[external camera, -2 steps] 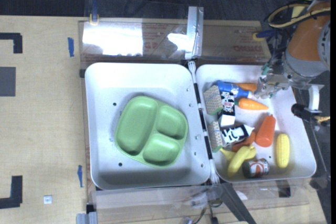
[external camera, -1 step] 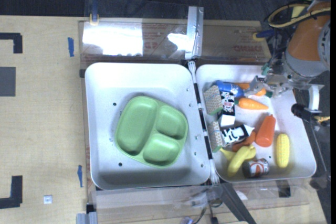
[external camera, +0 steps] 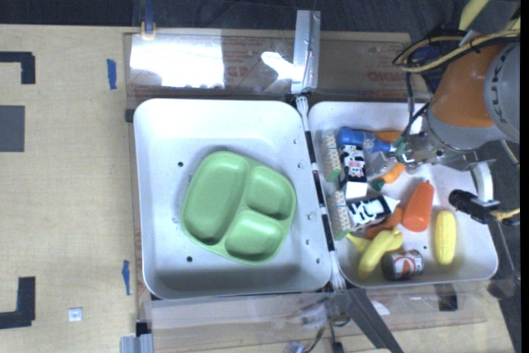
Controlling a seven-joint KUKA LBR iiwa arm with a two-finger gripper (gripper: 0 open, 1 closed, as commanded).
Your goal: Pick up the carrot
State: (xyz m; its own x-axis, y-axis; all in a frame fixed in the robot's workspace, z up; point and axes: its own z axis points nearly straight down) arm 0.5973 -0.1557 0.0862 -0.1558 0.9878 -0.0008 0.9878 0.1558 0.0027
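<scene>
The carrot, a fat orange tapered piece, lies in the right bin between a black-and-white carton and a yellow corn cob. My gripper hangs over the upper middle of that bin, up and slightly left of the carrot and apart from it. A smaller orange piece with a greenish end lies just below the gripper; whether the gripper touches it is unclear. The arm's orange band sits over the bin's upper right corner.
Crowded around the carrot are a corn cob, a banana, a small can, cow-print cartons and a blue item. The left bin holds a green divided plate. Cables run along the right.
</scene>
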